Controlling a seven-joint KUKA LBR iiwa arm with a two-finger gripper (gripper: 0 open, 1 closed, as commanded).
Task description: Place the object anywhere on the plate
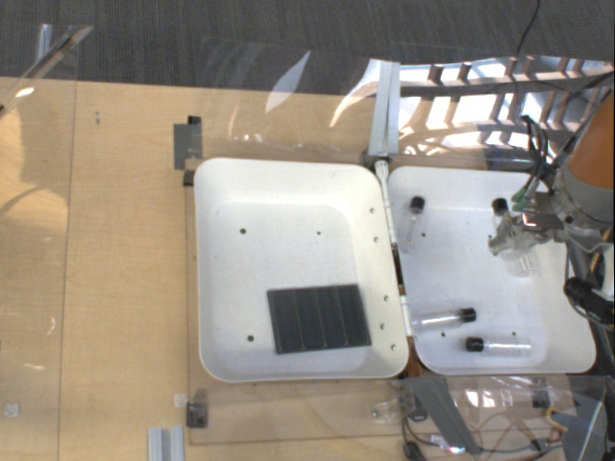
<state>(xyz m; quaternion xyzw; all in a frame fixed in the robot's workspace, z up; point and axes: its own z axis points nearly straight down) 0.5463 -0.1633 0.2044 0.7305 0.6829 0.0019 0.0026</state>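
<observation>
The tool (516, 236) sits over the right bin (452, 344), toward its far right; whether it is released or clenched cannot be told. Clear black-capped tubes lie in that bin: one at far left (415, 217), two near the front (445, 318) (498, 346). The dark plate (318, 318) rests in the left bin (288, 185).

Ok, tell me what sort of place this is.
Probably a robotics lab test bench, not a home or shop. Two white bins sit side by side on a wooden bench. A grey plate lies in the left bin and clear tubes in the right, where the gripper reaches.
</observation>
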